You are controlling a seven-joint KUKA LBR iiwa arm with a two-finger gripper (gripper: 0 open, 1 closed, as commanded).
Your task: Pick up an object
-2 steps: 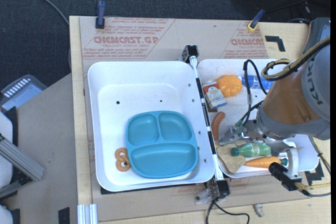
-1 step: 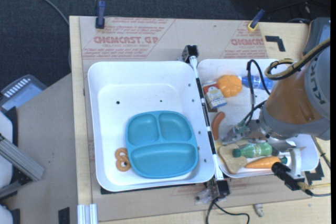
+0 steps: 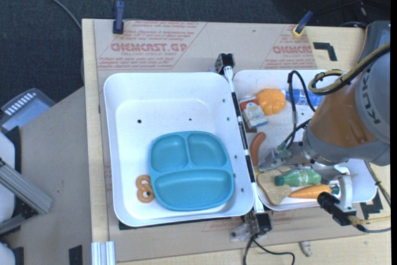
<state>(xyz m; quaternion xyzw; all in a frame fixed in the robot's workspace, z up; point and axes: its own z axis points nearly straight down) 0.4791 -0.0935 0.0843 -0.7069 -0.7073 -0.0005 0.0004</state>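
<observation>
**Arm low over the right bin's toy food**

While the gripper (image 3: pixel 279 158) hangs over the right bin (image 3: pixel 366 192), I honestly can't tell its jaw state. Green bottle (image 3: pixel 298 179) lies at its 5 o'clock, carrot (image 3: pixel 310 191) touching below. I'd drop straight down, centred on one item.

Grey arm (image 3: pixel 347 121) with orange band reaches in from right, wrist bent down; claw (image 3: pixel 280 157) low.

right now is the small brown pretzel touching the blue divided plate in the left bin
Touching. In the camera view the small brown pretzel lies against the lower left rim of the blue divided plate, with no white bin floor visible between them.
</observation>
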